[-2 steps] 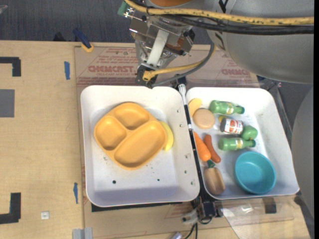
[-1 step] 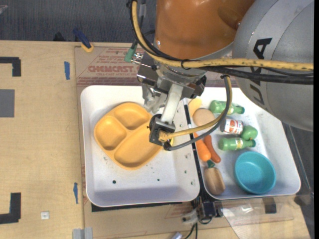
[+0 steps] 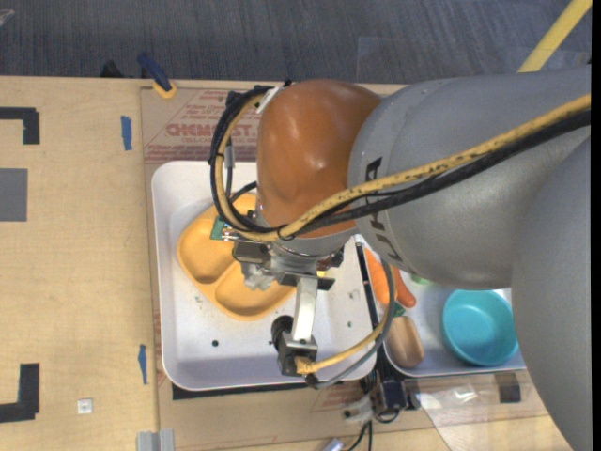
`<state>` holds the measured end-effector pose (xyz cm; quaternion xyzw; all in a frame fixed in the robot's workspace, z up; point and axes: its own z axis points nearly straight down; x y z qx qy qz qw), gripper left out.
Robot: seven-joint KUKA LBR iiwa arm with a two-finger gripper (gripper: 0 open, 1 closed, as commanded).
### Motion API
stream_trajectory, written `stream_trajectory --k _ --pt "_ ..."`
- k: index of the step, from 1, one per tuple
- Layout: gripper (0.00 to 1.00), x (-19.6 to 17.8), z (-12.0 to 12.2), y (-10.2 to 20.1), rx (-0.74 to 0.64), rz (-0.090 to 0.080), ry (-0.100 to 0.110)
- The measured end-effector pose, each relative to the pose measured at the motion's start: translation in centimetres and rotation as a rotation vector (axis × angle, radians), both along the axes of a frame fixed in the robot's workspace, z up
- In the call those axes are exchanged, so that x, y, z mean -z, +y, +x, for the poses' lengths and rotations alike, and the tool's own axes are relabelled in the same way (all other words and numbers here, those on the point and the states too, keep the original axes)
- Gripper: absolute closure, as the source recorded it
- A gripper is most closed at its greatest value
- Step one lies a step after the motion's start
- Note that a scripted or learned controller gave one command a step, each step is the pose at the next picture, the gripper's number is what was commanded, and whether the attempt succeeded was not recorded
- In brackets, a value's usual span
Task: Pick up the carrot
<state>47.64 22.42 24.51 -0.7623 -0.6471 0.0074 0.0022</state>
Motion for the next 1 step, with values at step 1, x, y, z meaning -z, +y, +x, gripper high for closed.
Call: stream_trajectory --k 1 --pt "1.0 -1.54 0.29 0.15 0.002 0.007 -0.012"
